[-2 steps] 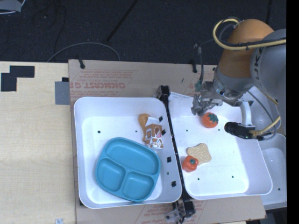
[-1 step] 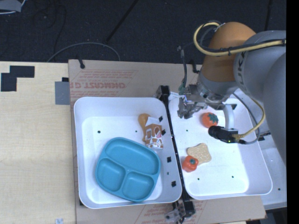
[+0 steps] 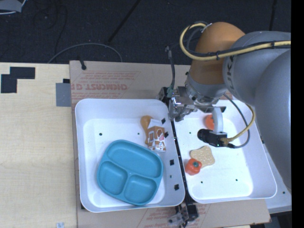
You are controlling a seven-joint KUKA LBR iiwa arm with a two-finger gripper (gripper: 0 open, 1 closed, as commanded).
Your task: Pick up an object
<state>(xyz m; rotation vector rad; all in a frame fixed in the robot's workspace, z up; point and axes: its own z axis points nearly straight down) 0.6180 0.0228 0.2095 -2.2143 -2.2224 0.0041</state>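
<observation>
My gripper (image 3: 176, 109) hangs over the wall between the two bins, near their far edge, below the orange band and the grey wrist. In the left bin, a brown drumstick-shaped piece (image 3: 146, 123) and a small printed packet (image 3: 156, 139) lie just left of the gripper. In the right bin lie a tan toast-shaped piece (image 3: 203, 156), a red tomato-like toy (image 3: 193, 166) against its near left corner, and an orange object (image 3: 208, 122) partly hidden behind the arm.
A blue divided plate (image 3: 129, 172) takes up the near half of the left bin (image 3: 88, 141). A black cable end (image 3: 212, 137) with a yellow hose hangs from the arm over the right bin (image 3: 247, 184). The arm's bulk covers that bin's far right.
</observation>
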